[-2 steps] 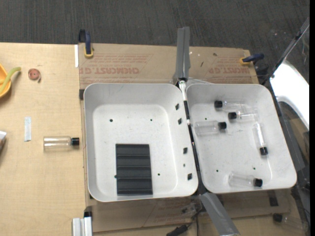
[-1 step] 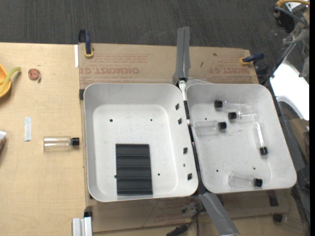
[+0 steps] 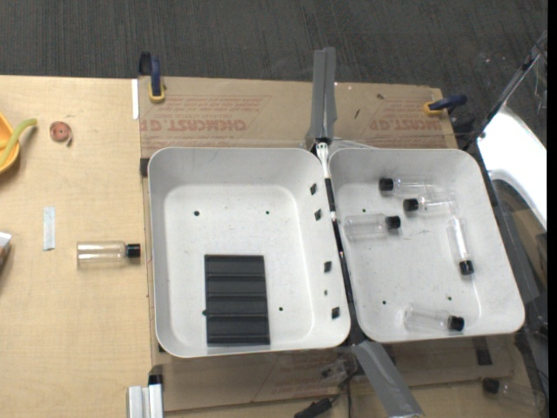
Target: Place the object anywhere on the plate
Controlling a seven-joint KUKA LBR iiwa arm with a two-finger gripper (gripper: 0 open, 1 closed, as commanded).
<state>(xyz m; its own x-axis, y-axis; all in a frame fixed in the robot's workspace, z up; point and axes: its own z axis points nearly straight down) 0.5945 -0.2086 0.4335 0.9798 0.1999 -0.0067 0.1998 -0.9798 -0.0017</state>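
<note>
Cannot tell whether the gripper is wide, narrow or holding anything. Likely at the very start: nothing on the plate (image 3: 235, 299), a dark ribbed slab lying flat in the left bin (image 3: 165, 172) toward its near wall. Five clear vials with black caps to the right of the plate, all across the divider in the right bin (image 3: 487, 181): nearest the plate, one (image 3: 370, 225) just past the divider; beyond it two close together (image 3: 396, 185) (image 3: 426, 204); farthest right of the plate, one lying lengthwise (image 3: 459, 246); one (image 3: 431, 321) roughly level with the plate, by the near wall. A sixth vial (image 3: 106, 252) left of the plate, out on the table (image 3: 70, 320). Best to pick a vial with room on both sides, such as the one just past the divider. Close across the body, not along it. Lift clear of both bin walls before crossing. Lower close over the plate, aligned with the ribs, to curb rolling.
</note>
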